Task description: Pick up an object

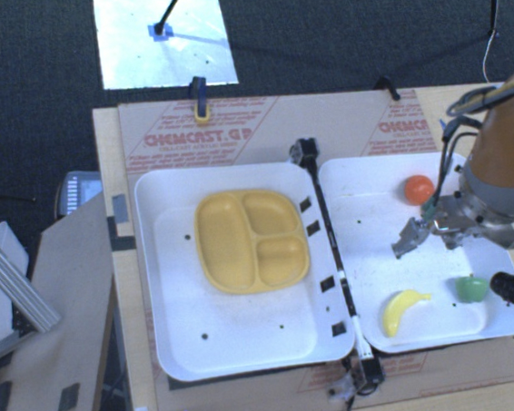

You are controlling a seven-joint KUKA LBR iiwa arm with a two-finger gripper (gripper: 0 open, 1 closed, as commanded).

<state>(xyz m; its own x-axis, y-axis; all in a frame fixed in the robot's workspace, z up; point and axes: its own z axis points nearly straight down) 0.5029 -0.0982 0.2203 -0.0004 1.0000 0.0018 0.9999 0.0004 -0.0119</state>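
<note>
Orange ball, yellow banana and green toy lie loose in our right bin; our hand hovers open among them, nothing grasped yet.

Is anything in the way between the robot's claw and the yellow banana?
Nothing visible. The gripper hangs over the right bin, and the yellow banana lies below it in the picture, with just bare white floor between them. The green toy sits off to the side.
</note>
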